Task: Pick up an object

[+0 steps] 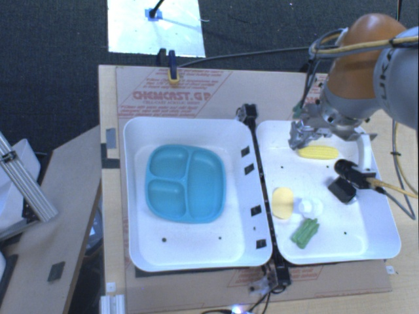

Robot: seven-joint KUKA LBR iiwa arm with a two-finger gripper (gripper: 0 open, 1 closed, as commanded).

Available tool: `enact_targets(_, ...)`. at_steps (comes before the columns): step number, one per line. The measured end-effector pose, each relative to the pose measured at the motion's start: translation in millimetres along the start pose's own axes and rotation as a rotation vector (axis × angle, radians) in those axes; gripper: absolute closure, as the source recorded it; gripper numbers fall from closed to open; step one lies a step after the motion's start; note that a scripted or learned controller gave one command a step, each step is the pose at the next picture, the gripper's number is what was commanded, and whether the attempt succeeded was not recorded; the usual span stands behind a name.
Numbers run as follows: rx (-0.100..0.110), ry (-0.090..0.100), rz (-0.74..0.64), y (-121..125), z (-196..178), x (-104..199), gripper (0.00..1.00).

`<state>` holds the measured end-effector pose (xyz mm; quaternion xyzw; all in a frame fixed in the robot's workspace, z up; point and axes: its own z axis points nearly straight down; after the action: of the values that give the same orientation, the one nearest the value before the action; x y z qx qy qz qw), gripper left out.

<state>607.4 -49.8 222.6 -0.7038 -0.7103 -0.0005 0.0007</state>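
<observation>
The yellow corn piece (318, 152) lies at the back of the right bin (370, 237). The hand (302, 136) hangs low, just beside its left end, likely lining up a grab. Apart or together? Can't tell.

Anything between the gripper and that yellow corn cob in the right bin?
Nothing visible. The gripper hangs at one end of the corn cob; the pale yellow piece, white piece and green toy lie apart, nearer the camera.
</observation>
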Motion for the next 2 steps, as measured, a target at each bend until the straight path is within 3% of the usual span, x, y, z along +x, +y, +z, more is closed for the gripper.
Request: enact_targets(2, -0.001, 0.001, -0.001, -24.6, -14.9, 108.7, 1.0)
